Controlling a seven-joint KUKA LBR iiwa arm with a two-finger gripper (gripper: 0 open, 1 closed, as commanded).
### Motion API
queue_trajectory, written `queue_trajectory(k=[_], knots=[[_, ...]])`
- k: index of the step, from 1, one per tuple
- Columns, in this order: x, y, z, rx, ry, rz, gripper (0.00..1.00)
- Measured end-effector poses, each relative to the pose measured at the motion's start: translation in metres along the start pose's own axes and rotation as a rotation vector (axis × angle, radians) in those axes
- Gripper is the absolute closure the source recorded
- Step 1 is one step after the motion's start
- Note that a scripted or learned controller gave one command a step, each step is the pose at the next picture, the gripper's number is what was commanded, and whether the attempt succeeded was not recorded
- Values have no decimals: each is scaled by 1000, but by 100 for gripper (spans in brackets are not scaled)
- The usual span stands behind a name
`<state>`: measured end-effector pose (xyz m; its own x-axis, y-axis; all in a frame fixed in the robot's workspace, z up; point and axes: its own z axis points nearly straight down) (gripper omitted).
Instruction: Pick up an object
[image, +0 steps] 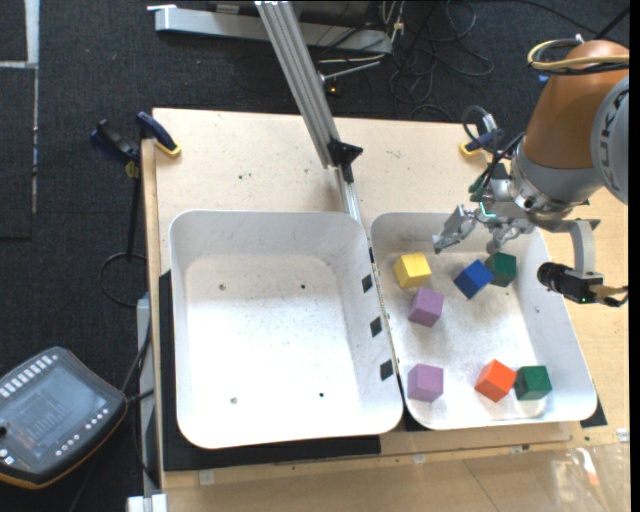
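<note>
Camera view shows the gripper (478, 232) spread open and holding nothing above the right-hand shallow white bin (568, 362), near the small blue cube (472, 279); the pick is not yet made.

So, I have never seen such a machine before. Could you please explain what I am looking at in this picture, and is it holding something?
This is one picture from a camera fixed above a bench, looking down at a slant. The grey and orange shape at the right is a robot arm. At its end is the gripper, whose jaws do the grasping. It hangs over the far end of the right bin.

Two shallow white bins sit side by side. The right bin holds small cubes: a yellow cube, a blue cube, two purple cubes, an orange cube and two green cubes. The left bin is next to it.

I see nothing between the jaws, so no cube is picked up yet.
</note>
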<state>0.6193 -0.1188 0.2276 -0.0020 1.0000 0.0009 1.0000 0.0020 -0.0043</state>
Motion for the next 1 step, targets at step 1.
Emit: queue_trajectory(k=[1], knots=[[0, 1, -3, -4, -1, 0, 0]])
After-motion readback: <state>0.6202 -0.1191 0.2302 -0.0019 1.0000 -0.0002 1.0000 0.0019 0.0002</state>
